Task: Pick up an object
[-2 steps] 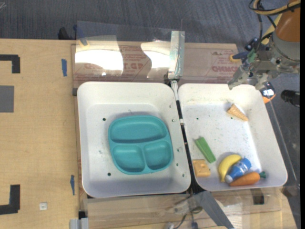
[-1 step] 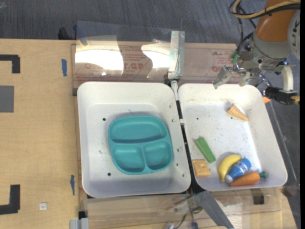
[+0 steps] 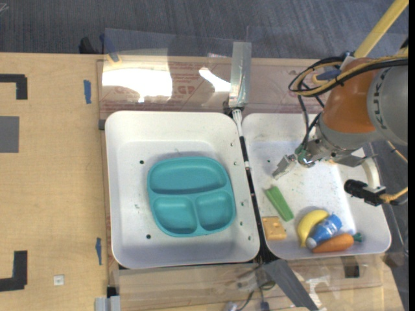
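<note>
Your pincer [image 3: 283, 166] hangs with nothing held, fingers slightly apart; the green stick [image 3: 279, 203] lies just below it, long axis slanting toward lower right.

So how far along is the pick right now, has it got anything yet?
Nothing looks picked yet. The gripper hangs over the right bin with nothing visible between its fingers. The green block, banana, blue bottle, carrot and cracker all lie in the bin. Left: descend, grasp one, lift.

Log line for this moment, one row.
gripper: above right bin, nothing held | green stick, banana, carrot: in bin | teal tray: left bin
</note>
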{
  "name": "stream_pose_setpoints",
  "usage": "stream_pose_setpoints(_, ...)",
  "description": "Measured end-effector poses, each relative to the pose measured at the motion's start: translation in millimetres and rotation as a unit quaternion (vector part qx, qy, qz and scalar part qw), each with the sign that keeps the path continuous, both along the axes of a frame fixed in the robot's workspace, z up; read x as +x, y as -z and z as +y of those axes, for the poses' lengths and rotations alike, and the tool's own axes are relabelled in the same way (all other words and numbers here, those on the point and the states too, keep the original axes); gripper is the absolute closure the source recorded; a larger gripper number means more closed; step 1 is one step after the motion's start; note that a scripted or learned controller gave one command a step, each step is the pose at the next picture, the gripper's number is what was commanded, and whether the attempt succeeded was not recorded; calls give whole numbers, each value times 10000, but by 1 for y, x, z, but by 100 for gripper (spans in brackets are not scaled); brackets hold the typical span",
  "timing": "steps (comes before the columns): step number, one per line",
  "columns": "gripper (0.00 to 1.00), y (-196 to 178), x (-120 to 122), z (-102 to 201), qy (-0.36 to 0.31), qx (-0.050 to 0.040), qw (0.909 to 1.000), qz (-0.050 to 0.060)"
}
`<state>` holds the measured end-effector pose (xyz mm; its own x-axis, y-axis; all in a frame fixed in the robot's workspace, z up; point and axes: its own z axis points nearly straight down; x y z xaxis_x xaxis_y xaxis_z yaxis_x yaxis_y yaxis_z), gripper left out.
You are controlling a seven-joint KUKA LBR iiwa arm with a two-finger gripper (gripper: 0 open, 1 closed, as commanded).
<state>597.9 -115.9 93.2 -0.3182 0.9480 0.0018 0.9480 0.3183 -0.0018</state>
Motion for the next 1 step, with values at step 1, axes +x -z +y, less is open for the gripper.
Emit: stream_pose_setpoints(1, 0, -9, 37, -19, -739, -11, 9973, -35)
